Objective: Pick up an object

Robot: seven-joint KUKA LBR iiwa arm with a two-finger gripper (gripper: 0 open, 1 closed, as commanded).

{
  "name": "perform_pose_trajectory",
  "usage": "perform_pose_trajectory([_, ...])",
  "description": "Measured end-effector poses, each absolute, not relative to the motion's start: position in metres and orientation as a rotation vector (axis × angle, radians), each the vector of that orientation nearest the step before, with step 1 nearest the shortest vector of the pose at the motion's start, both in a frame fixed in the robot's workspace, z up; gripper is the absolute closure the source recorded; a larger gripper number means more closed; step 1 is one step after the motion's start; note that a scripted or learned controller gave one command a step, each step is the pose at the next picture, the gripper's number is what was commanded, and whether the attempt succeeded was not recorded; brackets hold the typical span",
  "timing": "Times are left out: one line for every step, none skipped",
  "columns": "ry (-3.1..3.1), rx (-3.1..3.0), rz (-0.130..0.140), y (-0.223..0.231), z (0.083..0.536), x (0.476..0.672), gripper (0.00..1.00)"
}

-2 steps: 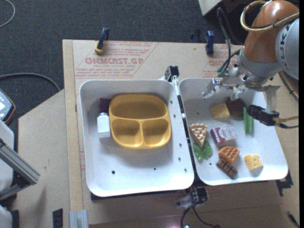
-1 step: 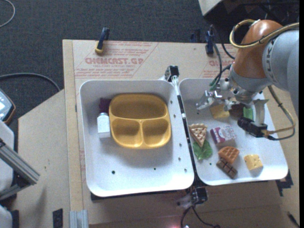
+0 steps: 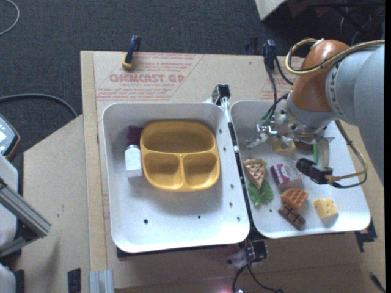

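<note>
Yellowish toy food [image 3: 284,144] lies under the gripper [image 3: 286,140], beyond the pizza slice [image 3: 255,172]; jaw state I cannot tell. Likely the descent-and-grasp step; next needs a firm closure, then lift.

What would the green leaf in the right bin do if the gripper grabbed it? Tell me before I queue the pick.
The green leaf looks thin and flat, so it is probably light and may flex. Lying flush on the right bin, it offers little edge to pinch. It touches the pizza slice, which a grab might nudge.
</note>
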State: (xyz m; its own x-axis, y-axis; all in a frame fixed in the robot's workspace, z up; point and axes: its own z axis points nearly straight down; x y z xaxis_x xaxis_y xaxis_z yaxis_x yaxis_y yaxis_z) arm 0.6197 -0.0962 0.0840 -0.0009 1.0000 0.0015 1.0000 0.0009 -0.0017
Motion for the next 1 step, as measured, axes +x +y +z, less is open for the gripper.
perform_pose_trajectory([-2.223, -2.224, -0.004, -0.0968, 0.0971, 0.6209, 1.00])
